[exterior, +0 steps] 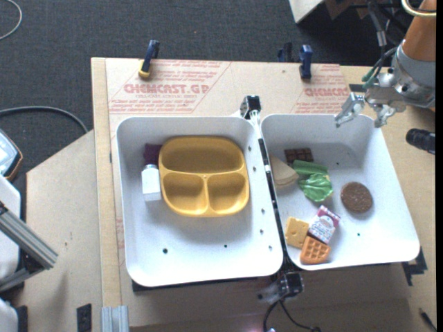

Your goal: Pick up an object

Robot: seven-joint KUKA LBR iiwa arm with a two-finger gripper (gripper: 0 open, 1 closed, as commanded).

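Note:
My gripper (363, 115) hangs over the back rim of the right bin (401, 220), its two fingers spread open with nothing between them. Below it in that bin lie a chocolate bar piece (298, 155), a green leafy piece (315, 183), a tan bread slice (282, 172), a round brown patty (356, 197), a yellow cheese wedge (296, 231), a small red-and-white carton (324, 225) and an orange waffle (315, 251). The gripper is up and to the right of all of them, touching none.
The left bin (138, 247) holds a yellow divided plate (203, 176), with a small white bottle (151, 182) and a dark purple item (152, 151) at its left. Blue clamps (305, 61) hold the cardboard board at the back. Cables run at the far left.

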